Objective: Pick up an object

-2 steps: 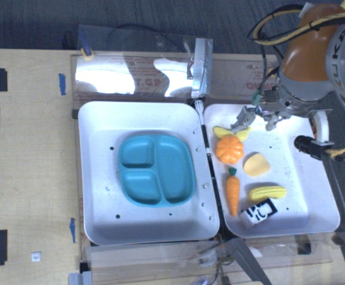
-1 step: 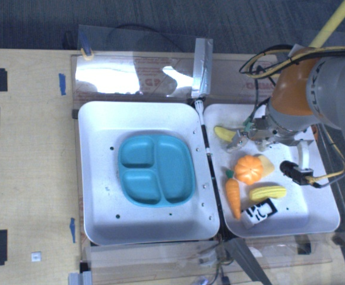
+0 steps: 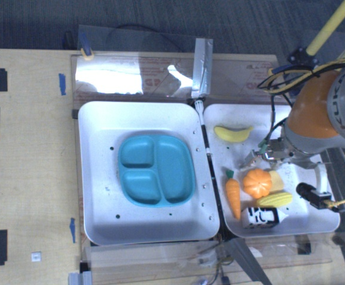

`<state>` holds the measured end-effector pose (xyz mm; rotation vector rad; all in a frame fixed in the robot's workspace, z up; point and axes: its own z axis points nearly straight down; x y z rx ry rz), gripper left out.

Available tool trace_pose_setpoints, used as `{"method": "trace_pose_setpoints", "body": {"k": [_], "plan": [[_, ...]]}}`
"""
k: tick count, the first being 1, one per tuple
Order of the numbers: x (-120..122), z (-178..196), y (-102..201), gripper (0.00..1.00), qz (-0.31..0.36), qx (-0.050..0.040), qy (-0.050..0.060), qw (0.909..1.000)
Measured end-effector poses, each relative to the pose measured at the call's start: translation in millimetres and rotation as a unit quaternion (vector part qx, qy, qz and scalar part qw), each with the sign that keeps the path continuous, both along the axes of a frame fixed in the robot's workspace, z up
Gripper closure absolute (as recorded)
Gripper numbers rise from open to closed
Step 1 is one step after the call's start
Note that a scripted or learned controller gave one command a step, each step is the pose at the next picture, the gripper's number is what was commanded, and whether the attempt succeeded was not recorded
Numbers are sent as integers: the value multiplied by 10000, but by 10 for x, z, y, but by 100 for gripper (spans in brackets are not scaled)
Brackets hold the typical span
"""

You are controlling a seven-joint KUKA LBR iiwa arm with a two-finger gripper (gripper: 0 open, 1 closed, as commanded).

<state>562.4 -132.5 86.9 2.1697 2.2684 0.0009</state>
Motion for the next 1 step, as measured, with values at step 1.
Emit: {"method": "trace_pose_setpoints", "body": {"k": [1], "plan": [[151, 518, 26, 0, 1086, -6, -17, 9941]]}}
